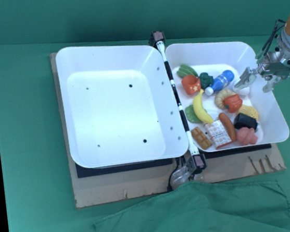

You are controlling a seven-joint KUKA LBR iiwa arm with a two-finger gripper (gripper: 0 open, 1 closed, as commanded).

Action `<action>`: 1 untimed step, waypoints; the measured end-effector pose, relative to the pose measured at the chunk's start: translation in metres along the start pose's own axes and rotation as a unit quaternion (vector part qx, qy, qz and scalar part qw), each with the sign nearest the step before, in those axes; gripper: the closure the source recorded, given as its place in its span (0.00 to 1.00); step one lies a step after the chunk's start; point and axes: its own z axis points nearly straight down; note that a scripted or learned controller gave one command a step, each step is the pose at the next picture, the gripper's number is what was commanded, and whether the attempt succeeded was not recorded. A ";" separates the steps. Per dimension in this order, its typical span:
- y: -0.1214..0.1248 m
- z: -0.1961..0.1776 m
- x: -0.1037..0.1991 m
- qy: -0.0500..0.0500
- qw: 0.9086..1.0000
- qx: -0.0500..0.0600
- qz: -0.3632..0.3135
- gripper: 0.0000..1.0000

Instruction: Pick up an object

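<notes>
The right bin (216, 51) holds a pile of toy foods. Among them are a yellow banana (202, 108), a blue and white bottle (220, 81), a red pepper (191, 84), an orange pepper (232, 103), a corn cob (249, 111), a black piece (244, 121) and a pink piece (247, 136). My gripper (255, 82) hangs over the bin's right side, above the bare floor just right of the bottle. Its fingers (243, 79) are spread open with nothing between them.
The left bin (113, 103) lies beside the right one, with a black and white divider bar (176, 96) along their shared edge. Both bins rest on a cardboard sheet (122, 186) on green cloth. A sausage (226, 125), a snack packet (218, 133) and a waffle (201, 138) lie near the front wall.
</notes>
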 end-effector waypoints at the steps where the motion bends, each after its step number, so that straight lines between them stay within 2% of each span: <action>1: 0.070 0.074 0.005 -0.001 1.000 -0.005 -0.005 0.00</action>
